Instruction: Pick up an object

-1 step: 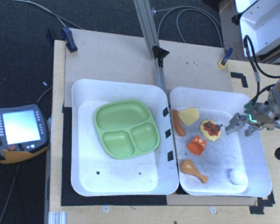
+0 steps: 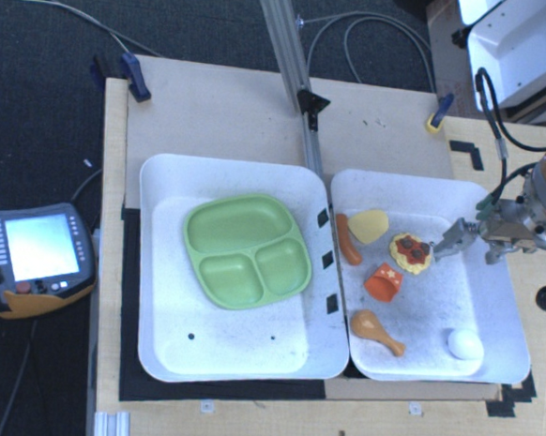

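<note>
The right bin (image 2: 506,306) holds several toy foods: an orange sausage (image 2: 349,239), a yellow wedge (image 2: 369,226), a small pizza (image 2: 411,252), a red-orange cup (image 2: 384,282), a brown drumstick (image 2: 377,331) and a white egg (image 2: 464,345). My gripper (image 2: 469,248) hangs over the bin's upper right part, just right of the pizza. It is open, and its fingers are spread with nothing between them. The left fingertip (image 2: 446,242) points toward the pizza, a short gap away from it.
A green divided plate (image 2: 248,250) lies in the left bin (image 2: 164,345). A metal pole (image 2: 288,54) rises behind the bins' shared wall. A teach pendant (image 2: 35,258) rests on the floor at left. Black cables (image 2: 496,108) hang near the arm at upper right.
</note>
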{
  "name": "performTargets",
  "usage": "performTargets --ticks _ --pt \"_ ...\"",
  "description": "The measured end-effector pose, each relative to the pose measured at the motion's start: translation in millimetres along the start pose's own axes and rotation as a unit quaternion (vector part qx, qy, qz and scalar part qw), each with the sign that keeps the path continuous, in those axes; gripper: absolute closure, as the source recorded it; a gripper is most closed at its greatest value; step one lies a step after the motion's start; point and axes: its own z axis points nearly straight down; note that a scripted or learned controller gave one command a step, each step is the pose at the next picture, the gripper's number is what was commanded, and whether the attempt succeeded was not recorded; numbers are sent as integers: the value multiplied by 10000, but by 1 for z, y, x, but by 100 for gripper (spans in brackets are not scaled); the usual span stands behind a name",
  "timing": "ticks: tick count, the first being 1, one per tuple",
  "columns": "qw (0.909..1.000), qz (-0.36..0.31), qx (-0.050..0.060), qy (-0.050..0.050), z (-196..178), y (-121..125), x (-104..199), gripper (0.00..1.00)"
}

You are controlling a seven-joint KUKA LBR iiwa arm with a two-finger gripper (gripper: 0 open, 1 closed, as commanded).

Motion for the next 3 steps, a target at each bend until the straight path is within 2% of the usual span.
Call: performTargets --ticks 1,3 --pt "10000 7 33 10 61 -6 3 0" --pt "10000 4 26 12 153 -7 10 0"
